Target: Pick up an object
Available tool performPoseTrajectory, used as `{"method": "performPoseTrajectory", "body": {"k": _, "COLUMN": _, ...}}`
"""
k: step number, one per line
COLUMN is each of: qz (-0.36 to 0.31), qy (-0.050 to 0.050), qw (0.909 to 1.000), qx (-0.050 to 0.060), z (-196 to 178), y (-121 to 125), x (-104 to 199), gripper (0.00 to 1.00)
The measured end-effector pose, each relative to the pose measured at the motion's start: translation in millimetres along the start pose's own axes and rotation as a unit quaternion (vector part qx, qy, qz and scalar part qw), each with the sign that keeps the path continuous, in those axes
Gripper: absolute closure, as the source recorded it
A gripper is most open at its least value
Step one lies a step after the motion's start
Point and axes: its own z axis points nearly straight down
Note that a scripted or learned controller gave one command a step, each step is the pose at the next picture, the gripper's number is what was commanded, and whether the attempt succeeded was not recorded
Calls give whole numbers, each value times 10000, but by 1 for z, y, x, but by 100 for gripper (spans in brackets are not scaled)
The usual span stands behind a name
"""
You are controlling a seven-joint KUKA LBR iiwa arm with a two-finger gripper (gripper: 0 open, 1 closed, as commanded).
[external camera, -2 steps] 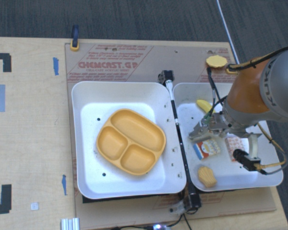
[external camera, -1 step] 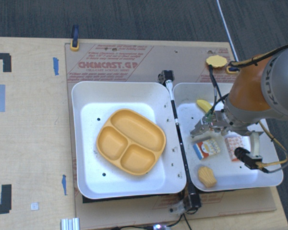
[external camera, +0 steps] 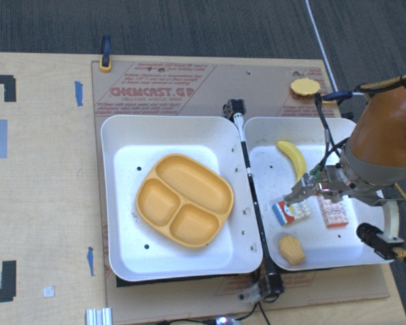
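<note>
Gripper (external camera: 310, 189) of the grey arm (external camera: 382, 137), with its orange band above the wrist, hangs over the right bin (external camera: 260, 135), reaching in from the right. Whether its fingers are spread or closed cannot be told from this angle, and nothing is seen between them.

Directly under and just left of the gripper lies a small carton with red, white and blue print (external camera: 290, 212), flat on the bin floor. Beside it to the right lies a white packet with red print (external camera: 334, 215), partly under the wrist hardware. Whether the gripper touches either one cannot be told.

Above these, toward the bin's far wall, a yellow banana (external camera: 293, 157) lies curved, close to the gripper's cabling. Near the bin's front edge sits a tan, ridged, shell-shaped cake (external camera: 292, 250), apart from the carton.

Across the dividing rim, the left bin (external camera: 115, 137) holds a yellow-orange three-compartment plate (external camera: 184, 200), lying flat and turned at a slant.

Beyond the bins, a round yellow disc (external camera: 305, 87) rests on the printed cardboard sheet (external camera: 155, 87) beneath both bins.
</note>
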Motion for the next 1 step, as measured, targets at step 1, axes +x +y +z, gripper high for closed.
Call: {"method": "performPoseTrajectory", "body": {"k": 1, "qz": -8, "qy": 1, "qw": 10000, "qx": -8, "z": -22, "y": -14, "x": 81, "gripper": 100}}
